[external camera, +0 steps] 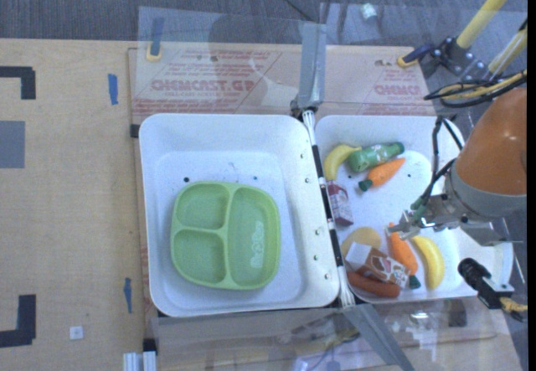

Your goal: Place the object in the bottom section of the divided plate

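A light green divided plate (175, 237) lies in the left bin (159, 152), with two small sections on its left and one long section on its right, all bare. My gripper (409, 224) hangs over the right bin (419, 122), just above the upper end of an orange carrot (404, 253). A small yellow banana (432, 261) lies right beside that carrot. The gripper's underside is hidden by the wrist.
The right bin also holds a second banana (334, 159), a green bottle (376, 156), another carrot (383, 173), a dark red packet (339, 203), a peach-coloured round piece (363, 236) and a sausage (373, 284). Cables (469, 85) hang at the right.
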### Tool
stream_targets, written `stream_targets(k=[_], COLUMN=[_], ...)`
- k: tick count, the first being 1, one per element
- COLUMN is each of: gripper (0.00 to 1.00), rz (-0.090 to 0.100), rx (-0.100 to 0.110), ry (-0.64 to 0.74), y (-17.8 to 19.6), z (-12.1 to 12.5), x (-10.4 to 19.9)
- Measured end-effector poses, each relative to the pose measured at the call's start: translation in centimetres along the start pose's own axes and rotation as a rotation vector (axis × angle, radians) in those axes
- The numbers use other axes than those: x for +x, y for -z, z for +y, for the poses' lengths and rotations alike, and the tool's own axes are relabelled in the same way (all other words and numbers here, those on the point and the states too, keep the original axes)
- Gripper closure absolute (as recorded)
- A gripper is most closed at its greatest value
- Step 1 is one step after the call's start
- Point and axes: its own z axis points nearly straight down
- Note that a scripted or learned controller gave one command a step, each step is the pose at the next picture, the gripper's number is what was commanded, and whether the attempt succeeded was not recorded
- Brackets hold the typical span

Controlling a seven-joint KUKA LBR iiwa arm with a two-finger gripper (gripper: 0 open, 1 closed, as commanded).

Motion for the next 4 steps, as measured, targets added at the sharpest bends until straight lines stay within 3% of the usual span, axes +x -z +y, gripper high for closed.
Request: stream_targets(k=[1, 2, 3, 4], gripper=[1.0, 1.0, 1.0, 1.0], rz=[-0.002, -0.002, -0.003, -0.001], rx=[-0.002, -0.002, -0.002, 0.001], ry=[0.038, -0.161, -0.104, -0.32], y=[4.8, 14.1, 25.6, 17.4], z=[-0.4, -0.5, 0.4, -0.8], x=[2.1, 1.4, 0.4, -1.2])
